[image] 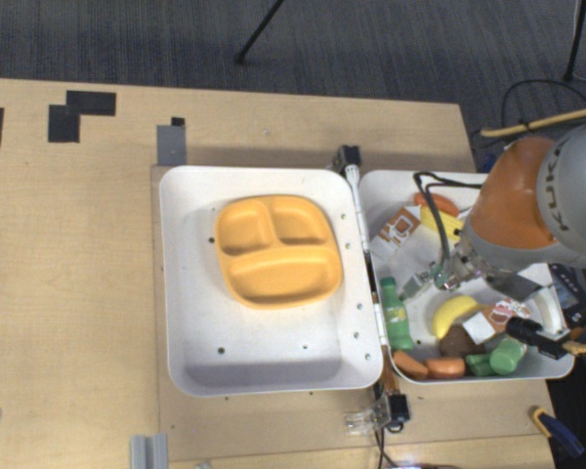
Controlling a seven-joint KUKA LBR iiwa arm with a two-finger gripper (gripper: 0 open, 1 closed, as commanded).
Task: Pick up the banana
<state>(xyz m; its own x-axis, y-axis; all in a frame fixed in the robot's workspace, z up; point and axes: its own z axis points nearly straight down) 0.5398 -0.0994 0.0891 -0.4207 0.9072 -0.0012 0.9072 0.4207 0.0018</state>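
Observation:
The banana lies in the right bin, short, yellow and curved, near the bin's front middle. My gripper hangs over the same bin, just above and slightly left of the banana, at the end of the grey arm with its orange band. The arm covers much of the bin's right half. Nothing can be seen held in the gripper.
A yellow divided plate sits in the left bin. Around the banana are a green bottle, an orange sausage, a brown piece, a green toy, a white-and-red packet and another yellow item.

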